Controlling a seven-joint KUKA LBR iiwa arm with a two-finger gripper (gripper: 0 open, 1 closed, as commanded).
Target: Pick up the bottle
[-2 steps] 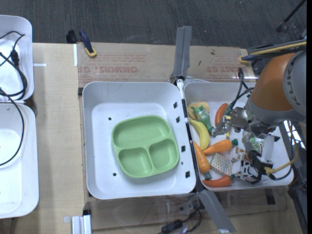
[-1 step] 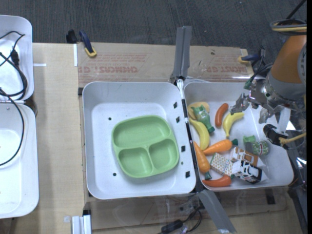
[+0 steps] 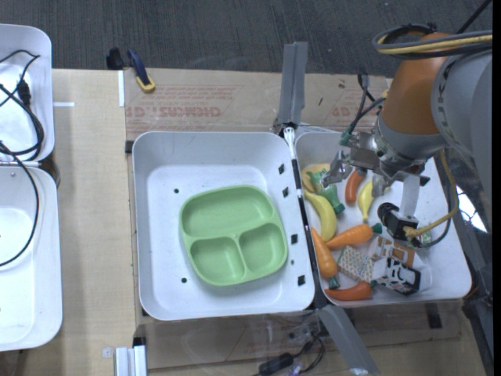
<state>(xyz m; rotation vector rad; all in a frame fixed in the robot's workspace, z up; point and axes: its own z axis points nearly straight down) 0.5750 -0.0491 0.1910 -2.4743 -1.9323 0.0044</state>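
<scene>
My gripper (image 3: 354,171) hangs low over the back of the right bin (image 3: 450,280), above a pile of toy food. Right below it lie a small red-orange piece (image 3: 353,185) and a yellow piece (image 3: 365,198). A green item (image 3: 332,197) lies just left of it, beside two bananas (image 3: 324,214). A white item with black marks (image 3: 402,276), possibly the bottle, rests at the bin's front right, well clear of the gripper. I cannot pick out the bottle for sure.
Carrots (image 3: 354,236) and a checkered packet (image 3: 356,265) crowd the right bin's front. The left bin (image 3: 156,210) holds a green divided plate (image 3: 232,234). A metal post (image 3: 293,84) rises between the bins at the back.
</scene>
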